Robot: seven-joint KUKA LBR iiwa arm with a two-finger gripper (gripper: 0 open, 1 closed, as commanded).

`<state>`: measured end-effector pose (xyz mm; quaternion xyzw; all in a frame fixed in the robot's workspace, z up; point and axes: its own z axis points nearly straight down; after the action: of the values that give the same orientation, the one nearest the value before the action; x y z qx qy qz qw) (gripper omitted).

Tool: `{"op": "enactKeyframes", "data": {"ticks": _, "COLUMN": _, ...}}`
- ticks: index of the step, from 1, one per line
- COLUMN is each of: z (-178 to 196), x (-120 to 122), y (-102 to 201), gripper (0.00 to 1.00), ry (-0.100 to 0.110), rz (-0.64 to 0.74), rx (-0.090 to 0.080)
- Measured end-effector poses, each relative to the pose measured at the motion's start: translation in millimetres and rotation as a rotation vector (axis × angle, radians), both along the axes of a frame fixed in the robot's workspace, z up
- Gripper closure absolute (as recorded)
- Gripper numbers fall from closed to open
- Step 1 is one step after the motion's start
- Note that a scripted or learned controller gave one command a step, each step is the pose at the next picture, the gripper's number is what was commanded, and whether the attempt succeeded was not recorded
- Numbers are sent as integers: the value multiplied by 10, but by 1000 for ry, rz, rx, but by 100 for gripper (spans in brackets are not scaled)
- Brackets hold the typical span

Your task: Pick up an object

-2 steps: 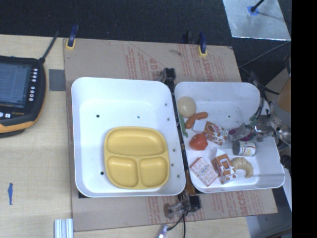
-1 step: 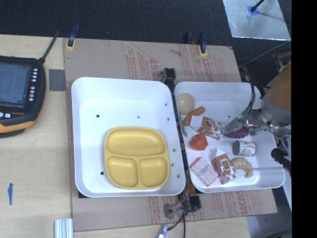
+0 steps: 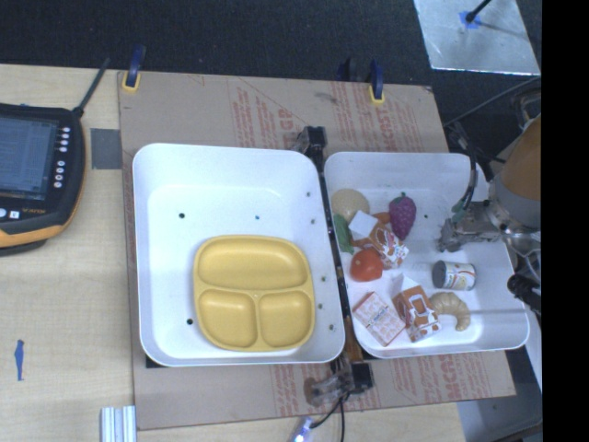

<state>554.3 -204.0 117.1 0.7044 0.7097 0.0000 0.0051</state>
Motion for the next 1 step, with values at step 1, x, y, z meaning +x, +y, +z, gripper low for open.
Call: {"op": "enactKeyframes", "data": {"ticks": 1, "z": -1, "x": -1, "y": 1, "gripper": 0, "ry": 0, "rz": 1, "rx": 0}}
